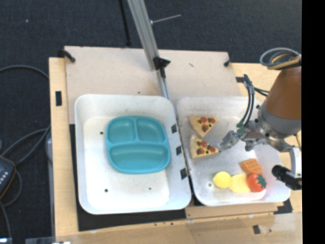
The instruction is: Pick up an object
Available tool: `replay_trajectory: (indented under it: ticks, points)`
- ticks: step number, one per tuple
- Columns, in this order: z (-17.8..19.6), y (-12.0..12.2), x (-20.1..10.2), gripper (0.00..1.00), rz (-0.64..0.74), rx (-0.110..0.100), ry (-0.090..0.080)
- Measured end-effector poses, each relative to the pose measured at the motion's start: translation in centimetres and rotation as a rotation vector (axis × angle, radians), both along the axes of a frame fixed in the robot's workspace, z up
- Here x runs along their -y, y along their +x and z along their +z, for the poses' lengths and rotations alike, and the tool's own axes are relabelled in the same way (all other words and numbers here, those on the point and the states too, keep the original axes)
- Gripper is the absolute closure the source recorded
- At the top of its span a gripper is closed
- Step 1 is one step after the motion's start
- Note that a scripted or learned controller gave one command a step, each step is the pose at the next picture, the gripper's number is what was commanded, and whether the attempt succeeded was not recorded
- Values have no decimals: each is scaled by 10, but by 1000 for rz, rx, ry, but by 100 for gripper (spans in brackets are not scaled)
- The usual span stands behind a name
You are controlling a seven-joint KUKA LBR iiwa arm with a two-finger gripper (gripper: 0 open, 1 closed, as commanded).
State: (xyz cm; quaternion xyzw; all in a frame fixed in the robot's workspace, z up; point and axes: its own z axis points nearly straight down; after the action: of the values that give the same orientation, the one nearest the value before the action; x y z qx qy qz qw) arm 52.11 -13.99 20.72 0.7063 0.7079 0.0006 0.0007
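Note:
The right bin (223, 105) holds two pizza slices, one (202, 124) near its back left and one (203, 147) just below it. A yellow lemon-like piece (222, 180), a pale yellow piece (238, 183), a red strawberry (257, 182) and an orange cracker (251, 165) lie near the bin's front. My gripper (227, 141) reaches in from the right and hangs just right of the lower pizza slice, its tip close to the slice's edge. Nothing is visibly held.
The left bin (86, 136) carries a teal divided plate (137, 144). A grey metal pole (144, 29) slants up from between the bins. The arm's orange band (284, 93) and cables hang over the right bin's right side.

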Motion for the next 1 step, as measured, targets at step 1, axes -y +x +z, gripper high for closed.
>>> replay_trajectory:
  ticks: [1]
  points:
    - [0, 0, 0, 0, -2, 1, 0]
